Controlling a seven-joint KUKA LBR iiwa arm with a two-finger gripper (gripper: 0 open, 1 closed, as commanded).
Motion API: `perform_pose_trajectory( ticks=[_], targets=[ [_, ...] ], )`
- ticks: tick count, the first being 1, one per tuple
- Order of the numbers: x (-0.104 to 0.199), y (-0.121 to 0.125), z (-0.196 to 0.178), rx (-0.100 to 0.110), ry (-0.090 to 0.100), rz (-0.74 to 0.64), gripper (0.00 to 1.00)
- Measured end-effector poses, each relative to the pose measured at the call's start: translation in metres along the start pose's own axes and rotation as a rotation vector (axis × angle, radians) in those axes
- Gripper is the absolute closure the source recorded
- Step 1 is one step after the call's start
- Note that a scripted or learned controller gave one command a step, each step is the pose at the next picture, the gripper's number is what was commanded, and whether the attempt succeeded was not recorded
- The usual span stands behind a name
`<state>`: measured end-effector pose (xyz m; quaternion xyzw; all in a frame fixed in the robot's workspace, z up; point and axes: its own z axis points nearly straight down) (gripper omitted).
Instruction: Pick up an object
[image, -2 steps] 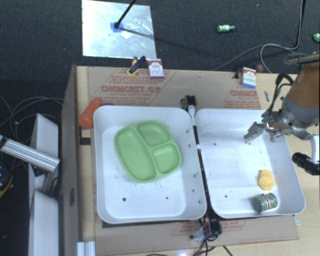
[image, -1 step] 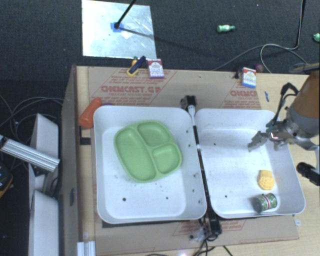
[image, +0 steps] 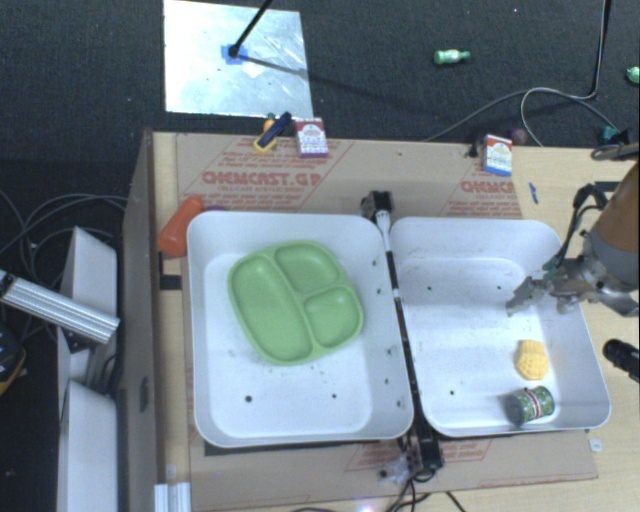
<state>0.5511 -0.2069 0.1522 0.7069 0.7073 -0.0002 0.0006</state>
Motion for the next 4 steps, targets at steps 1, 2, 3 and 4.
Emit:
perform_pose_trajectory(
  ticks=[1,2,3,4],
  targets=[
    [0.000,-0.030,0.011,-0.001,0.000,-0.001,0.00],
    [0.000,-0.063,0.026,0.000,0.001,0.000,0.00],
    [0.000,-0.064,0.068,-0.001,0.001,0.000,0.00],
    [0.000,-0.063,0.057,-0.004,0.001,0.001,1.00]
  ],
)
